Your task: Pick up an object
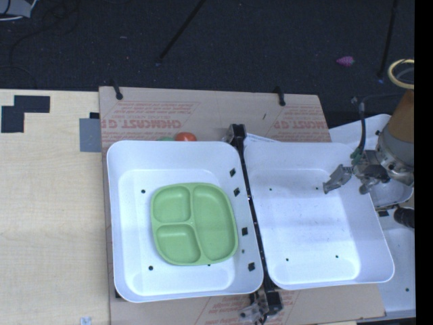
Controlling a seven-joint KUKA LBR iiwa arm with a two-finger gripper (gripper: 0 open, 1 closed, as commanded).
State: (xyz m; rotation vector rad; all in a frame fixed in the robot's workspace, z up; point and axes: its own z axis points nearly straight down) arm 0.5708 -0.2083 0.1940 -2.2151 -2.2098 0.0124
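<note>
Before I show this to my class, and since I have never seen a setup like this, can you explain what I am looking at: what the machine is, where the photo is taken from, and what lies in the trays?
This is one photo from a fixed camera above a workbench, looking down at a slant. The machine at the right edge is a robot arm, grey with an orange band, and it reaches in from that side. At its end is a claw with two fingers, hanging over the right edge of the right tray. Nothing shows between its fingers, so it holds nothing.

Two shallow white trays sit side by side on a sheet of cardboard. In the left tray lies a green plate divided into three sections. Behind that tray, a small red thing peeks over the rim; I cannot tell what it is. The robot's job is to pick something up, and that is not yet done.
</note>
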